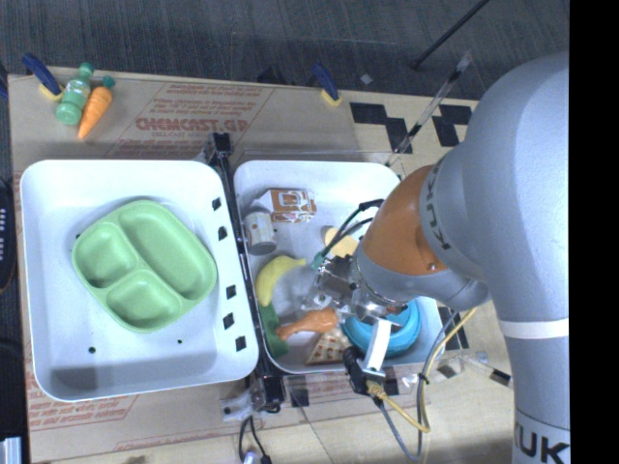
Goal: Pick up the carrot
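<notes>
Gripper point(334, 293) just above carrot point(308, 323) (right bin) — apart.

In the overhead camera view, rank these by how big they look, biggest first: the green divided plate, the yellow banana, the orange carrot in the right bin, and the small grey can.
1. green divided plate
2. yellow banana
3. carrot, partly hidden by the arm, so it may rival the banana
4. grey can

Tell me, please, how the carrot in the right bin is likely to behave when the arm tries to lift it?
The carrot looks like smooth moulded plastic, so probably stiff, light and somewhat slippery. Its tapered, rounded shape may roll or squirt sideways. It lies crowded against the banana and blue bowl, which could get nudged.
</notes>
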